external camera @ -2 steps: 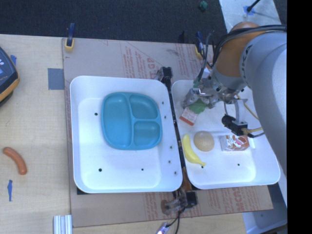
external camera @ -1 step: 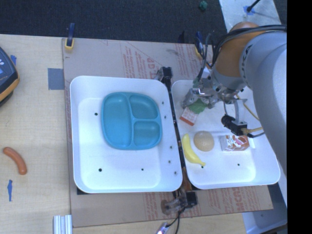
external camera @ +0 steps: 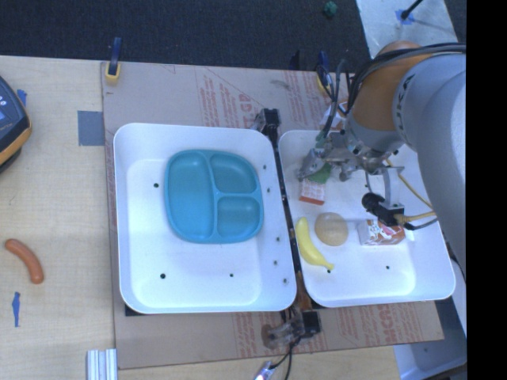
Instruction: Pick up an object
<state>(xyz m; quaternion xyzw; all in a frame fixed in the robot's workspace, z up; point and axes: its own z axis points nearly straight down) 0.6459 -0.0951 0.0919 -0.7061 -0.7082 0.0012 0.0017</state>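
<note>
Arm [external camera: 420, 93], grey with orange band, looms closest, upper right of frame. Surface [external camera: 55, 212] carries left bin [external camera: 135, 291] with blue divided plate [external camera: 214, 195], right bin [external camera: 432, 279] with candidates: round beige item [external camera: 331, 229], banana [external camera: 311, 246], red-white packet [external camera: 383, 232], small carton [external camera: 314, 189]. Hand [external camera: 333, 163] hovers over right bin's upper part, just above carton; nothing visibly grasped, open or clenched — cannot tell. Step: approach. Next: descend squarely onto one item.

Single fixed overhead camera, tilted downward, both white bins [external camera: 127, 212] mid-frame, arm [external camera: 428, 93] entering from right
</note>
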